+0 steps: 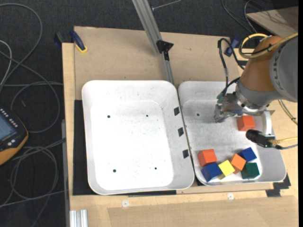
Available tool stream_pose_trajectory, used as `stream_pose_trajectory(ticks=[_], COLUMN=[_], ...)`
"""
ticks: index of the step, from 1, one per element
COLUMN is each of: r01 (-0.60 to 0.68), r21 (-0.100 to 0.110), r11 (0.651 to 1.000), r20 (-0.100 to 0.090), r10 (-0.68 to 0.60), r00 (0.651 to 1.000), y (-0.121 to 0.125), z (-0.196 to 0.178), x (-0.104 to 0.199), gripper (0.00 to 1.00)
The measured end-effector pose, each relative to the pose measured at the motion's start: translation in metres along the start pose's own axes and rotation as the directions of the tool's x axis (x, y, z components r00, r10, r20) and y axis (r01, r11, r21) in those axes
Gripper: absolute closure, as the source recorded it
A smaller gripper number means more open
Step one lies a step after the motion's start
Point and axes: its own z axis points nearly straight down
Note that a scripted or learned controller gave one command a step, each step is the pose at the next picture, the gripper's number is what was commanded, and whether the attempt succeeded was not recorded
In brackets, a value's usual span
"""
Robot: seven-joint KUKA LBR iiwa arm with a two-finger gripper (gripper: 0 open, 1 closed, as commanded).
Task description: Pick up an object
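Observation:
My gripper (220, 113) hangs low over the upper middle of the right bin (199, 91), under the grey arm with its orange band. An orange block (245, 123) lies on the bin floor just to the gripper's right, apart from it as far as I can see. Several more blocks cluster at the bin's front edge: an orange one (207, 156), a blue one (212, 170), a yellow one (226, 167), a small orange one (238, 162), another blue one (247, 154) and a green one (251, 170).
The left bin (94, 93) sits alongside, split from the right one by a ridge with black clips (180, 131). A slanted metal pole (151, 25) rises behind the bins. Cables trail off the bench at left and right.

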Motion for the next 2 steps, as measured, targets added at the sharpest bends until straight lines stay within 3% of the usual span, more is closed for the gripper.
stream_pose_trajectory(ticks=[2], r01=[0.002], r21=[-0.005], r11=[1.0], r20=[0.003], r10=[-0.002], r00=[1.0], y=[0.011], z=[-0.092], x=[-0.002], gripper=[1.0])
